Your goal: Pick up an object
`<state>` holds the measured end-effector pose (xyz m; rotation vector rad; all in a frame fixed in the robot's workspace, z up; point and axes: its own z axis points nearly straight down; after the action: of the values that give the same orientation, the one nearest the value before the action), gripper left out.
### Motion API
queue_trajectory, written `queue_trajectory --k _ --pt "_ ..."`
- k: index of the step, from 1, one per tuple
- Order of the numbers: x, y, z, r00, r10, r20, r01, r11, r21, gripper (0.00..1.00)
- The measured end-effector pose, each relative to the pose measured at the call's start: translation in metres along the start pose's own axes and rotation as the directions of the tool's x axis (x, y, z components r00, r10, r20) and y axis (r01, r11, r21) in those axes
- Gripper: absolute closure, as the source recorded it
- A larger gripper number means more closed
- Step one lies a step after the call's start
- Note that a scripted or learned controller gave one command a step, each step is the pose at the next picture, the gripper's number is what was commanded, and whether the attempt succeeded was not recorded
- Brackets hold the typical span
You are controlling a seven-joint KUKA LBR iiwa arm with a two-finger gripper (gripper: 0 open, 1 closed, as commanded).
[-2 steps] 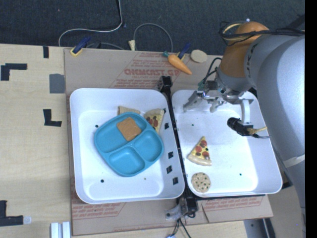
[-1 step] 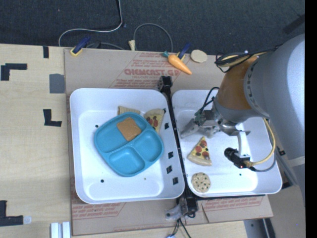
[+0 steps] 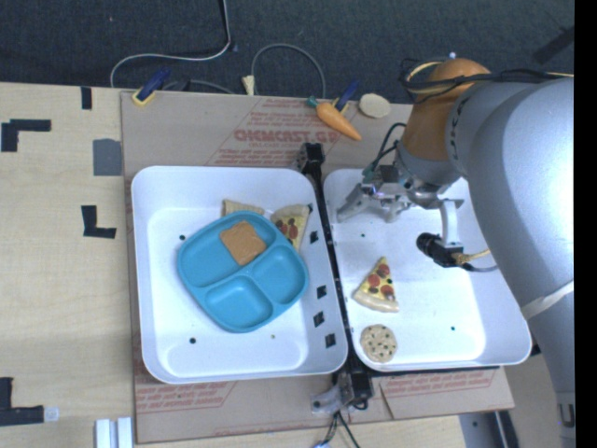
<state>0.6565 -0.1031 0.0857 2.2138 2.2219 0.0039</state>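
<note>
My gripper (image 3: 371, 203) hangs low over the back left part of the right bin (image 3: 466, 339), close to the divider between the bins. On the right bin's floor lie a toy pizza slice (image 3: 377, 286) and, nearer the front, a round cookie (image 3: 378, 343). Both lie in front of the gripper and apart from it. The left bin (image 3: 159, 343) holds a blue divided tray (image 3: 244, 278) with a brown toast piece (image 3: 244, 242) in one compartment. A second pizza slice (image 3: 292, 222) lies by the tray's back right corner.
A toy carrot (image 3: 336, 119) and a small beige piece (image 3: 375, 105) lie on the cardboard behind the bins. The grey arm (image 3: 522, 185) covers the right bin's back right side. Black clips (image 3: 312, 161) sit along the divider.
</note>
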Motion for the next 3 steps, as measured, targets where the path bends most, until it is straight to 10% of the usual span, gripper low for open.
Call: queue_trajectory --k 1,3 --pt "-0.032 0.012 -0.016 1.000 0.004 -0.001 -0.004 1.000 0.004 0.00" --pt "-0.001 -0.106 -0.002 1.000 0.004 0.001 -0.004 1.000 -0.002 0.00"
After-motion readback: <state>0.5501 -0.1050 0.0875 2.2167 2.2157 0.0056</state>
